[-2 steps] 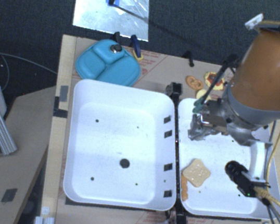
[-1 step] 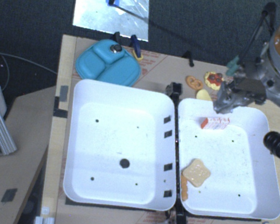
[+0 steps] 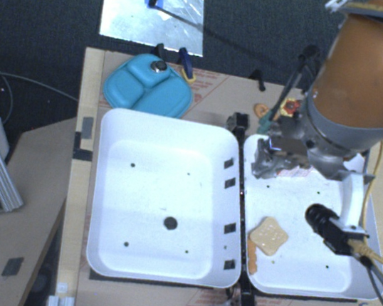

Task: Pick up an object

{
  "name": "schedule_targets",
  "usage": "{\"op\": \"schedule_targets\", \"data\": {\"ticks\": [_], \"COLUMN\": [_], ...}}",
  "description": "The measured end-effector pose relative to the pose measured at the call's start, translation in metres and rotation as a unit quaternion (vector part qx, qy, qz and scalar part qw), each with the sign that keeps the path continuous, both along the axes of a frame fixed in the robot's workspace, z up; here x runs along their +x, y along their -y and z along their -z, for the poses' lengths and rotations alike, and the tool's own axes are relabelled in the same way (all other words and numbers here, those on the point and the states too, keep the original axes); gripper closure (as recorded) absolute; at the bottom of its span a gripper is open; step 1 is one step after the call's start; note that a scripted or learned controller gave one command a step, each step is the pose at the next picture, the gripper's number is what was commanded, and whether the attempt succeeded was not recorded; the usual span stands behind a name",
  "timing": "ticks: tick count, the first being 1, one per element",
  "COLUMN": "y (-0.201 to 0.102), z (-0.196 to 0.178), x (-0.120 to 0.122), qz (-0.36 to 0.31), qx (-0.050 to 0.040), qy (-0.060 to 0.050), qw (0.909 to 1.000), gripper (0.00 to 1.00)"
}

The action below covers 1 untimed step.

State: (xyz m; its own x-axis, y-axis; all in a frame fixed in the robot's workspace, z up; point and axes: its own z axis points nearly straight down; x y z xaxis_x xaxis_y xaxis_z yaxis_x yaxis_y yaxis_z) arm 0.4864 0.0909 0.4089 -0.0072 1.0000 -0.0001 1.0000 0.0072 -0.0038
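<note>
1. Over the far left corner of the right bin (image 3: 315, 280) hangs the gripper (image 3: 268, 162), low above the floor of the bin and close to the wall that parts the two bins; whether it stands apart or together cannot be told from this slant
2. Just to the right of the gripper, partly under the wrist, a pale pinkish scrap (image 3: 295, 174) lies on the bin floor; what it is cannot be made out
3. Nearer the camera than the gripper, and apart from it, a tan biscuit-shaped piece (image 3: 268, 236) lies flat in the same bin; it is nearly square, so it has no clear long axis, and it is turned so that one corner points at the near rim
4. Touching that piece on its left, an orange sliver (image 3: 252, 257) runs with its long axis along the dividing wall
5. Well to the left of the gripper, in the left bin (image 3: 157, 143), sits a small dark disc (image 3: 170, 223)
6. Beyond the left bin, far left of the gripper, a blue divided dish (image 3: 149, 86) rests on the bench
</note>
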Motion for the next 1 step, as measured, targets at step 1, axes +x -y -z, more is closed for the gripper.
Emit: {"op": "schedule_targets", "data": {"ticks": [1], "y": [0.0015], "z": [-0.0154], "x": [0.0004], "qz": [0.000], "qx": [0.0003], "qy": [0.004], "qw": [1.0000], "gripper": [1.00]}}
